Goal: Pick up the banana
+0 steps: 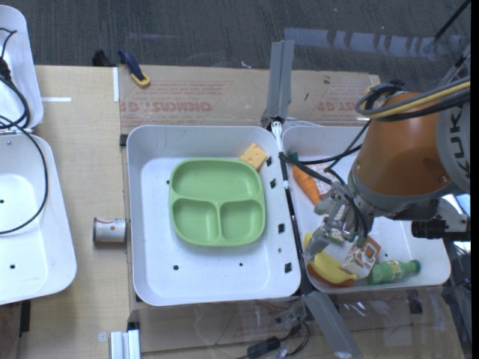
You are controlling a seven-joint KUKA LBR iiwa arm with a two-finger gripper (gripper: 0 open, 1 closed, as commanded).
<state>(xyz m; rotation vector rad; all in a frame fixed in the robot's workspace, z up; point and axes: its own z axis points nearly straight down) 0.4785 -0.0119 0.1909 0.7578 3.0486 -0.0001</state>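
Two white bins sit side by side on the desk (pixel 82 111). In the right bin (pixel 441 271), nearest the front wall, the banana (pixel 329 266) lies beside a small carton (pixel 361 258) and a green bottle (pixel 391 271). The hand (pixel 334 226) hangs just above the banana; whether it is apart or together cannot be told. Farther back lies a carrot (pixel 305 185). The left bin (pixel 150 260) bears a green plate (pixel 218 201) and a yellow block (pixel 254 156).

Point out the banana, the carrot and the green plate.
banana (pixel 331 267): camera view, the yellow curve low in the right bin.
carrot (pixel 306 185): camera view, the middle of its orange body.
green plate (pixel 218 172): camera view, the flat of its large top compartment.
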